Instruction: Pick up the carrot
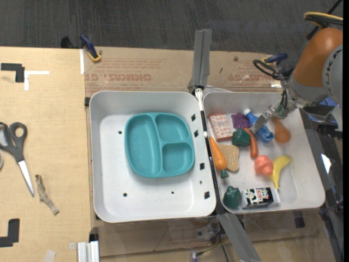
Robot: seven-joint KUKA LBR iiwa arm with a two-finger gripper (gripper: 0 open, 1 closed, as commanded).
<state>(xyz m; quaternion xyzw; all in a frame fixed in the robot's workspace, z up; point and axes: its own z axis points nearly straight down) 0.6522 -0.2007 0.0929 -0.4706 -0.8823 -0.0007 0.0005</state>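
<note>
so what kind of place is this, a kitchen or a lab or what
Most likely a robotics lab or workshop bench, not a kitchen. The food in the right bin looks like toys, such as the carrot and banana. A robot arm reaches in, and scissors lie on the cardboard-covered bench.

Grey robot arm [334, 72] with 1 rounded orange band above the wrist, black cables looped alongside, ending in a slim metallic gripper [263, 121].

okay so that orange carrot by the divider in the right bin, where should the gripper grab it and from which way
Grip the carrot across its thick middle, descending from above. It lies flat, lengthwise along the right bin's left wall, beside the bread slice. Set the fingers across its width; clearance there looks tight. The gripper is farther right.
</note>
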